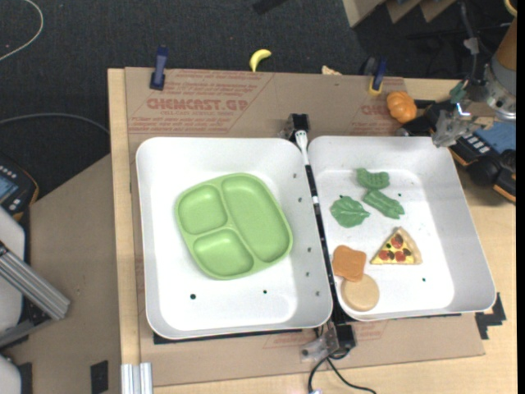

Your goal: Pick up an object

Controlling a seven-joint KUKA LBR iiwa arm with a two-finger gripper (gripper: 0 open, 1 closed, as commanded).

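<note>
The right bin point(443, 220) holds several toy foods. A dark green leafy piece point(372, 179), a green pod-like piece point(384, 204) and a green leaf point(350, 212) lie near its middle. A pizza slice point(398, 249) lies toward the front, with an orange square point(349, 263) and a tan round biscuit point(360, 292) at the front left corner. My gripper point(449, 128) hangs at the bin's far right corner, apart from all of these pieces.
The left bin point(164, 179) holds a green divided plate point(233, 224). An orange toy point(400, 106) lies on the board behind the right bin, and a yellow banana point(260, 58) lies beyond the board. Blue clamps point(158, 68) grip the board's far edge.
</note>
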